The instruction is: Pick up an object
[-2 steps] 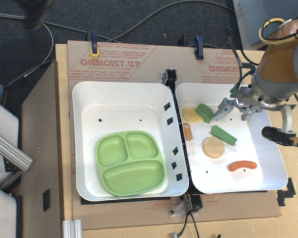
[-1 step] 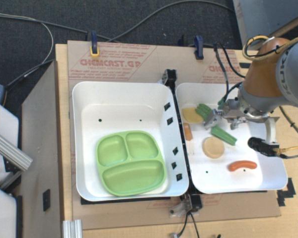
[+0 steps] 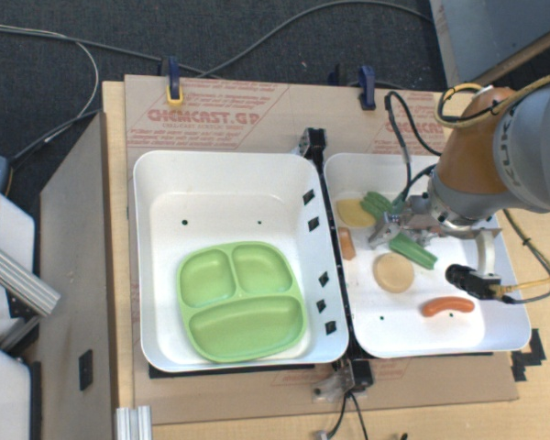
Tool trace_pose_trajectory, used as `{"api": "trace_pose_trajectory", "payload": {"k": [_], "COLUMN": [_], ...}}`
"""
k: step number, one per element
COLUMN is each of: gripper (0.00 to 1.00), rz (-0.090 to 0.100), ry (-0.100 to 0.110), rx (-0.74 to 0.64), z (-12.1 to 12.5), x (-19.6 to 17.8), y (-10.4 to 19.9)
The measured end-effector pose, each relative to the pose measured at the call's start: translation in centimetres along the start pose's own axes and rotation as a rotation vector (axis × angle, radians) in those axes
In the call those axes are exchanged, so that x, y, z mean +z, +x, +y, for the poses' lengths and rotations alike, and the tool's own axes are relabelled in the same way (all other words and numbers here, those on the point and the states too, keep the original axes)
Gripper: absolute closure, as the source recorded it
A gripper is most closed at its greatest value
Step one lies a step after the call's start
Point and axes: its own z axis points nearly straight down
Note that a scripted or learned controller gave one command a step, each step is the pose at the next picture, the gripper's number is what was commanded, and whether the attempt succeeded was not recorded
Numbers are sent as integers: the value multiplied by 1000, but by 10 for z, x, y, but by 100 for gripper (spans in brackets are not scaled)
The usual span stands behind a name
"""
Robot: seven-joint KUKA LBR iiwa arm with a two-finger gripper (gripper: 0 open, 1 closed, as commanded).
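My gripper [image 3: 391,228] is low in the right bin [image 3: 458,337], at the end of the grey arm with its orange band [image 3: 467,159]. It sits between two green pieces: one [image 3: 378,203] just above it and one [image 3: 413,251] just below and right, close to or touching it. A yellow disc [image 3: 352,213] lies to its left. A tan round piece [image 3: 394,273] lies below it. An orange sausage [image 3: 447,307] rests near the bin's front. A small orange stick [image 3: 346,243] lies by the left wall.
The left bin [image 3: 156,209] holds a green divided plate [image 3: 243,299]. A black divider with clips [image 3: 323,246] separates the bins. A black part with a yellow cable [image 3: 472,281] hangs over the right bin. Cables [image 3: 399,131] trail behind the arm.
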Motion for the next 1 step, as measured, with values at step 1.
{"api": "trace_pose_trajectory", "payload": {"k": [1], "gripper": [100], "rz": [0], "ry": [-5], "rx": [1], "z": [1], "x": [-13], "y": [0]}}
